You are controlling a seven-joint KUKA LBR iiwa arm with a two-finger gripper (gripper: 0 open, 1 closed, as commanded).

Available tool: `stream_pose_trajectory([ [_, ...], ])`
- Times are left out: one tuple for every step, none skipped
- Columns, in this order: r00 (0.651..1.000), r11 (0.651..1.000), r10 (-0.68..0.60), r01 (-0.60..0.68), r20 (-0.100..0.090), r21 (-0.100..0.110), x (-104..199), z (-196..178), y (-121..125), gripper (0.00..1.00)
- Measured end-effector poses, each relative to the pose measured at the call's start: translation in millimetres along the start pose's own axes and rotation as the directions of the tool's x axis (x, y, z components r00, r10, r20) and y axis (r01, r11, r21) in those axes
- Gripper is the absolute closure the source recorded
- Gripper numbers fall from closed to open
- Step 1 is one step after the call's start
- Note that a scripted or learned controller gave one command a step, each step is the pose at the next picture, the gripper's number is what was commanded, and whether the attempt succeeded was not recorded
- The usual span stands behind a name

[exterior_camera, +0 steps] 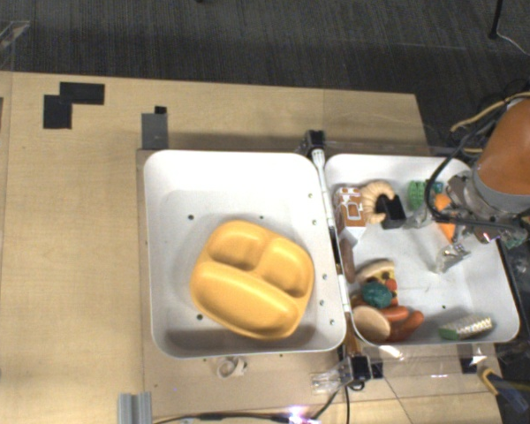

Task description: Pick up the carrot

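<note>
Apparently we hover our claw (452,256) over the right white bin (503,312), finger spread unclear; the small orange carrot (442,207) lies near the bin's far edge, half under our wrist

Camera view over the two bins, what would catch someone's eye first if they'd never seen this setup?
The big yellow loaf-shaped object dominates, lying in the left bin. Next comes the arm's orange band at the right edge, above the right bin. That bin holds a clutter of small toy foods, with a bit of orange, likely the carrot, close under the arm.
</note>
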State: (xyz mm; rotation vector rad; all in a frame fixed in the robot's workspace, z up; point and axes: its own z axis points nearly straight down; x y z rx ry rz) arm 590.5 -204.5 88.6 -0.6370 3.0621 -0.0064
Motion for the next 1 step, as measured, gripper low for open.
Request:
stream_pose_trajectory([
  [1.0,1.0,-0.002,0.001,0.011,0.007,-4.5,-14.5,-1.2,1.0],
])
